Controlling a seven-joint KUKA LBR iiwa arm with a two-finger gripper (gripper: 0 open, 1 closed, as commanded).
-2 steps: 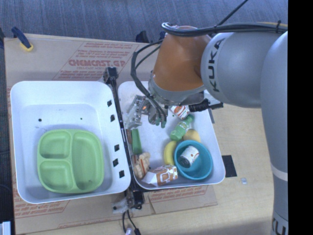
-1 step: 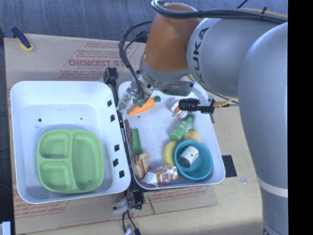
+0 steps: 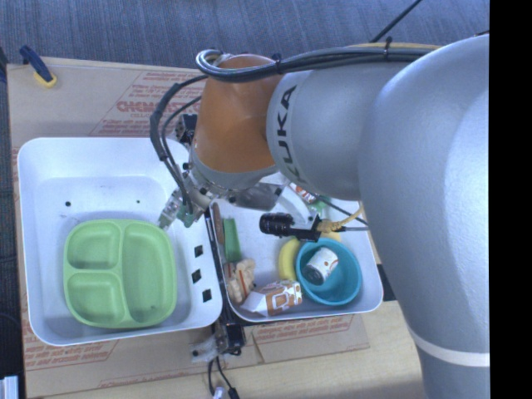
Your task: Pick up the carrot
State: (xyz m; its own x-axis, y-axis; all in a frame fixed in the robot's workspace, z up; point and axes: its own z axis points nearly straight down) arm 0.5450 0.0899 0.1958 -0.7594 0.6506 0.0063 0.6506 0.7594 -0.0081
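Gripper (image 3: 179, 210) first: it hangs under my orange wrist band near the middle of the frame, over the right edge of the left bin (image 3: 33, 223), just above the green plate (image 3: 120, 273), and whether it is wide or narrow I cannot tell. What I take for the carrot (image 3: 217, 229) is a thin orange-brown strip just right of it, against the left wall of the right bin (image 3: 374, 293) beside a green stick (image 3: 230, 239), though it is too small to be sure. Its long axis runs up and down the frame, so I judge a short move right.
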